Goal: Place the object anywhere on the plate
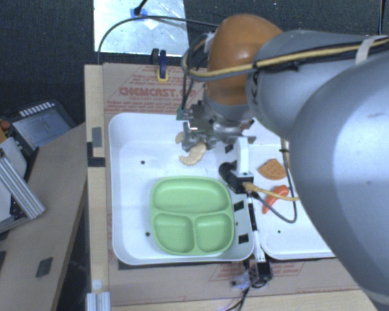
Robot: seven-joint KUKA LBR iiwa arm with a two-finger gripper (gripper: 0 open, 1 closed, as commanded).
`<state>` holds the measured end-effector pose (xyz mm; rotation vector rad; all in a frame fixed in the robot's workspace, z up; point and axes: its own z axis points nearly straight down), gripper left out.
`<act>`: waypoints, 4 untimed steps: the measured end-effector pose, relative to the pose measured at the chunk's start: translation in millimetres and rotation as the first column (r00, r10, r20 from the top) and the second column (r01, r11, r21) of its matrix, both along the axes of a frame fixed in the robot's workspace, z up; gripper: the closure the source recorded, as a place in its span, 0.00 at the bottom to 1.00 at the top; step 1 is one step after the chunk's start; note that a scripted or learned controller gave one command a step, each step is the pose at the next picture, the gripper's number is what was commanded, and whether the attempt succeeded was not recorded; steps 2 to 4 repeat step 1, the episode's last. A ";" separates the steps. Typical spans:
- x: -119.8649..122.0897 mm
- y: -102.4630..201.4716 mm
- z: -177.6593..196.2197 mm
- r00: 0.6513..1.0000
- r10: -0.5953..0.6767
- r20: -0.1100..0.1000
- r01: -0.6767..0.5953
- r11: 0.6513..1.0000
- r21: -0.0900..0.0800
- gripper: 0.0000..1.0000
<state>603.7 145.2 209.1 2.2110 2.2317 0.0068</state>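
Closest to you is the grey arm (337, 128), sweeping in from the right and covering much of the right bin (298, 245). Its orange band sits above the wrist, over the far side of the left bin (126, 173).

The gripper (196, 138) hangs low over the back of the left bin. Right under it lies the object (193, 154), a pale tan, curled piece, with a second pale bit just beside it toward the rear. Whether the pincer is apart or together you cannot tell from here; the wrist hardware hides the tips, and the object seems to rest on the bin floor, not held.

The green plate (192, 214), three compartments, sits in the near part of the same bin, close to the object but apart from it. Nothing lies on it.

So you are at the pick step, not the placing. Next you need a sure grasp on the tan piece, a lift clear of the floor, then a short carry toward you to any compartment. In the right bin, an orange waffle-like piece (271, 168) and a carrot-coloured strip (273, 196) stay out of it.
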 end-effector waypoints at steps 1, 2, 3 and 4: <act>-0.4 -3.7 -0.2 1.000 -0.004 -0.002 0.004 1.000 -0.003 0.00; -0.4 -3.7 -0.2 1.000 -0.004 -0.002 0.004 1.000 -0.003 0.00; -0.4 -3.7 -0.2 1.000 -0.004 -0.002 0.004 1.000 -0.003 0.00; -0.4 -3.7 -0.2 1.000 -0.004 -0.002 0.004 1.000 -0.003 0.00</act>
